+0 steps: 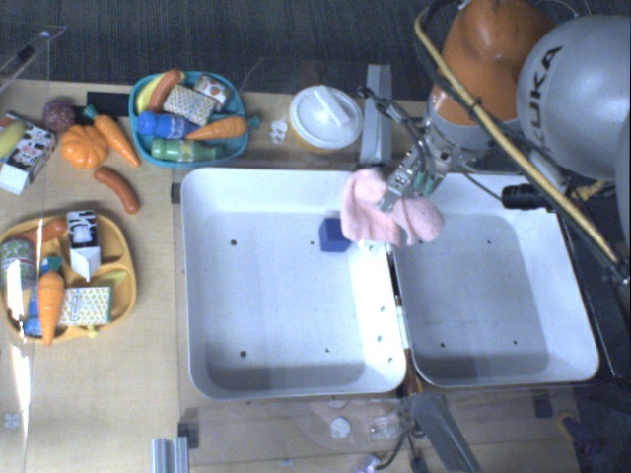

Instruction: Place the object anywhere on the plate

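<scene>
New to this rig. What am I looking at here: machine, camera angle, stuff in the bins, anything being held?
One fixed camera looks down at a slant on a bench. The grey and orange machine at right is a KUKA robot arm; its two-finger gripper is down on a pink cloth draped across the wall between two shallow white bins. The cloth bunches up at the gripper, but whether it is truly gripped is unclear. A small blue block lies in the left bin; the right bin sits beside it. Toy food in a blue bowl and on a yellow plate sits left of the bins.
</scene>
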Available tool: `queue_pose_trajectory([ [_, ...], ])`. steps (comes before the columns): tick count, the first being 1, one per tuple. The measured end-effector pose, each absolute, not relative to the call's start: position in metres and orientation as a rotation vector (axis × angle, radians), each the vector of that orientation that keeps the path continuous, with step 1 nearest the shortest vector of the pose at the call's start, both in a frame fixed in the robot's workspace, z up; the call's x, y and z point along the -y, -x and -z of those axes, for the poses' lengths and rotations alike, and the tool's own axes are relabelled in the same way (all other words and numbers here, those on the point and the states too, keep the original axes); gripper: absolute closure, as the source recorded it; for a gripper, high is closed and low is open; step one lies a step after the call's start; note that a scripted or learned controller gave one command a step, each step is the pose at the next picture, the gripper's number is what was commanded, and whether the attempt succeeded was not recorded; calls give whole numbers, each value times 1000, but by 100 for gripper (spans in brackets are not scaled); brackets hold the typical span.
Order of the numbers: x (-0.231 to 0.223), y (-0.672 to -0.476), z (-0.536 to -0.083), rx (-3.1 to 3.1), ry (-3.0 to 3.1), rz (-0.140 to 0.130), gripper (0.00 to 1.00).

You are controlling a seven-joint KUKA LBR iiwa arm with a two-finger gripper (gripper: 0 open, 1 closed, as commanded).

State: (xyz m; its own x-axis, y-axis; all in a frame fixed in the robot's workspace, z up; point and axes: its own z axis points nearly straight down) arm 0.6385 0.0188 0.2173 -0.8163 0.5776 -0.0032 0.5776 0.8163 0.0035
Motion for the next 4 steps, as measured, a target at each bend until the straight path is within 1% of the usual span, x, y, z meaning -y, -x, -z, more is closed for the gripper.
queue_pose_trajectory([
  [1,-68,-607,-213,-3120,-332,-4,100],
  [2,-107,-576,-228,-3137,-4,-4,100],
  [3,-148,-535,-232,-3138,1,-4,100],
  [4,-189,-506,-225,-3139,2,-4,100],
])
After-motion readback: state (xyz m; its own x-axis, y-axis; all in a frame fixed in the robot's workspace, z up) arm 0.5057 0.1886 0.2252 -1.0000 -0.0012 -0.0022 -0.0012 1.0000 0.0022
